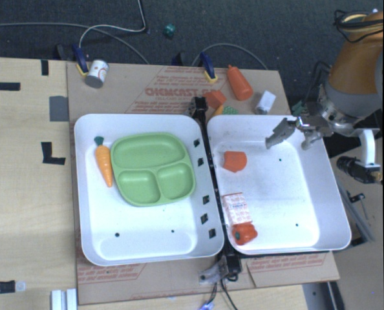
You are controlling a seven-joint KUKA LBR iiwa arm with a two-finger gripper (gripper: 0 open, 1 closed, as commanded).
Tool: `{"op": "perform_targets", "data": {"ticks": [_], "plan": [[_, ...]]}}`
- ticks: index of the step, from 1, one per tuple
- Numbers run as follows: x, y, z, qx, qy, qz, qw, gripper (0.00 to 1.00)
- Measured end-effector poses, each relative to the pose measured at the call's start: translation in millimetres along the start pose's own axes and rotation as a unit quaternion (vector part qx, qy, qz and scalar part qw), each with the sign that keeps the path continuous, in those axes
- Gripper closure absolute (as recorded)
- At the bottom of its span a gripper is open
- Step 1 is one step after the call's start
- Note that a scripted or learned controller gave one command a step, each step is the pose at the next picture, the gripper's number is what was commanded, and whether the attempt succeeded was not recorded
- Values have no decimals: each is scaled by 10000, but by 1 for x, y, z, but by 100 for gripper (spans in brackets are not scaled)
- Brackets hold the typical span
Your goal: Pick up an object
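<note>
cardboard sheet [179, 89] printed "CHEMCAST", red-labelled packet [234, 208]

Two bins are set side by side on the bench. In the left bin [88, 192], a divided plate [153, 168] is placed near the middle, and a toy carrot [103, 163] is laid just beside the plate, toward the bin's left wall. In the right bin [308, 205], a block [234, 161] is found near the left wall, and a packet [234, 206] is laid nearer the front left corner, with a small round item [244, 233] at its front end. The gripper [294, 133] is held over the right bin's far right corner.
</note>
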State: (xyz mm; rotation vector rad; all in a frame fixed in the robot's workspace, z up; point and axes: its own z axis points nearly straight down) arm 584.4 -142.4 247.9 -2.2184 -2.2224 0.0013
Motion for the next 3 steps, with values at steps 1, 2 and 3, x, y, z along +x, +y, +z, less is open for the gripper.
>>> {"op": "perform_targets", "data": {"ticks": [1, 2, 3], "plan": [[26, 26, 147, -45, -6, 1, 10000, 0], [47, 77, 162, -19, -3, -3, 10000, 0], [48, 77, 153, -14, -4, -9, 10000, 100]]}}
